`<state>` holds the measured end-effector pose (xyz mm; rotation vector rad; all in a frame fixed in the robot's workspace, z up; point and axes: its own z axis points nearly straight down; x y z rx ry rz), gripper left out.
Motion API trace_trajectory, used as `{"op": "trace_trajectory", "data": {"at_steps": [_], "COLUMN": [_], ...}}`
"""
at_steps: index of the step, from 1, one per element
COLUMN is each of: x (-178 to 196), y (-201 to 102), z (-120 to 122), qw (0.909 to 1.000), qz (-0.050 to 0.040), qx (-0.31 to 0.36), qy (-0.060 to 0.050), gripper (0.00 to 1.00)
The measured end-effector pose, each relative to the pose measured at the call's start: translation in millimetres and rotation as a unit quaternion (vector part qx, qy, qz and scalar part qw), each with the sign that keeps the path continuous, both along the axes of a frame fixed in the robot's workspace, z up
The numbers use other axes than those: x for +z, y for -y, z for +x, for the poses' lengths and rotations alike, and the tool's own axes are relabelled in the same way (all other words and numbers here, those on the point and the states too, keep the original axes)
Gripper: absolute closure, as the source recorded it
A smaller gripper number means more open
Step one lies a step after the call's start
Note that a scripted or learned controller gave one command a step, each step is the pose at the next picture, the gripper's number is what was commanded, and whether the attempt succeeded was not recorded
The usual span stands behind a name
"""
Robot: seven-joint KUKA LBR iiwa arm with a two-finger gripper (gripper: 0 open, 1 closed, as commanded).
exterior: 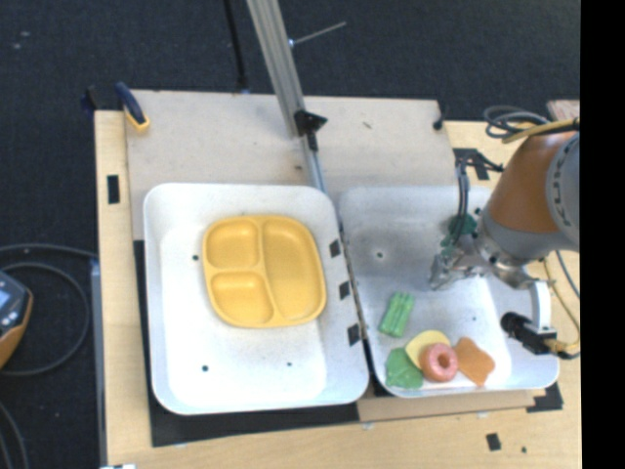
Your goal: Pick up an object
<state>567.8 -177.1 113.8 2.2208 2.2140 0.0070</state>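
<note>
No legible text, labels, brands, numbers or signs anywhere in the camera view. Checked bench, both bins, arm and the objects: no print can be made out at this resolution.

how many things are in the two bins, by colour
yellow: 2, the divided plate and the yellow disc
green: 2, the ridged block and the green lump
pink: 1, the ring
orange: 1, the orange piece
total: 6
</note>
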Motion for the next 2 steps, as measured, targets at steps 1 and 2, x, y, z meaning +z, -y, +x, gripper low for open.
{"op": "trace_trajectory", "data": {"at_steps": [1,2], "x": [49.0,98.7], "y": [1.5,-5.5], "z": [-7.4,-9.5], "qw": [1.0000,1.0000], "qz": [-0.0008,-0.0007], "qx": [-0.001,0.003], "qy": [-0.001,0.000], "gripper": [1.00,1.00]}}
